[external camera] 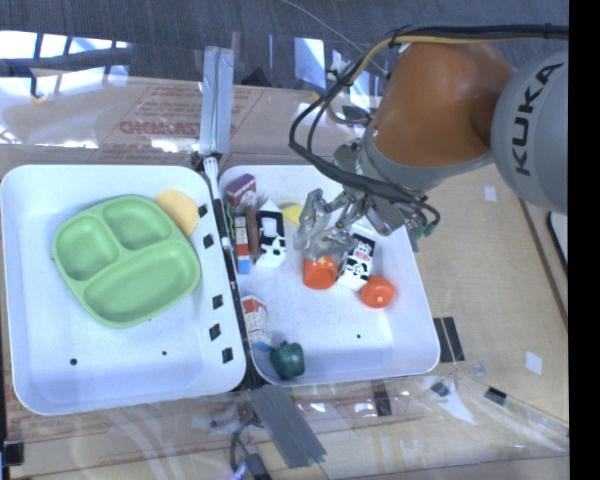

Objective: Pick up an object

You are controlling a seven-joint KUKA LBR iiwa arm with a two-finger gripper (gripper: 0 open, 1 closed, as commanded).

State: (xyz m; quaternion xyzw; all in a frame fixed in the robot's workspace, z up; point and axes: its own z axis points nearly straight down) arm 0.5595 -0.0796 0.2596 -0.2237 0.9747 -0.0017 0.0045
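Down at the right bin's [410, 353] near rim sits a green pepper [289, 360], well below-left of the pincer [325, 236]. Directly under its metal fingers [310, 223] rests an orange cup [320, 272]; whether they grip it I cannot tell.

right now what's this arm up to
The KUKA arm reaches in from the right, its gripper low in the right bin, just above an orange object. Nothing visibly sits between its fingers, so no pick yet. An orange ball, cow-patterned pieces and a green pepper lie nearby. The left bin holds a green divided plate.
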